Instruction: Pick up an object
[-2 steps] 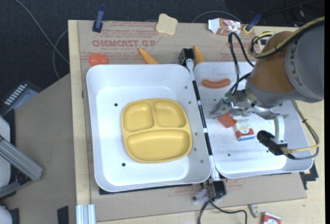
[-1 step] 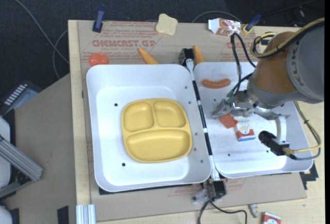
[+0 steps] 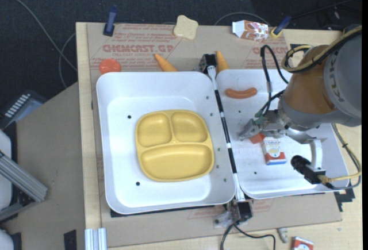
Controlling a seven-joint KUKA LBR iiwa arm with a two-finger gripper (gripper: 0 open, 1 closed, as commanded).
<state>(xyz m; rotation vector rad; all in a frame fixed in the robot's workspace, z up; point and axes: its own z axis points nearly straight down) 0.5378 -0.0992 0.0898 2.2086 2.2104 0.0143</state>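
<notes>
I've got the gripper parked low in the right bin, center-right of frame, beside the small carton; can't tell its grip state.

Small red-and-white carton (lying flat) in the right bin

Both white bins look like smooth, slightly glossy moulded plastic. The yellow divided tray in the left bin has a satin plastic sheen. The table beneath is covered in matt brown paper printed in red. The small carton looks like printed cardboard. The arm's orange band shines glossy; its grey shell looks smooth, semi-matt.
</notes>
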